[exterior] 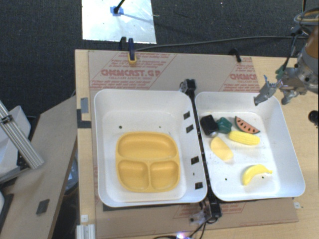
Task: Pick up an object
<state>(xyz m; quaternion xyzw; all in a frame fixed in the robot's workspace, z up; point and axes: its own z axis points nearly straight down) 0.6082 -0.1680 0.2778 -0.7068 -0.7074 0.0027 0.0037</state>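
In the camera view the gripper hangs at the upper right of the frame, above the far right corner of the right bin, with the grey arm and its orange band running off the right edge behind it. Its jaws stand spread apart with nothing between them, one finger reaching toward frame left and the other lying further right. The candidates all lie below and left of the jaws in the picture, inside the right bin: a watermelon slice is the nearest, just down-left of the gripper, its long axis running left to right with a slight tilt. Touching or just beside it below is a corn cob, also lying roughly left to right. Further left sit a black block and a dark green piece, close together, with a pale yellow lump under them. A banana lies apart toward the lower right. The left bin holds a yellow divided tray. The coming move, judged from this, is a descent toward lower left, most readily onto the watermelon slice, with the jaws turned across its short width.
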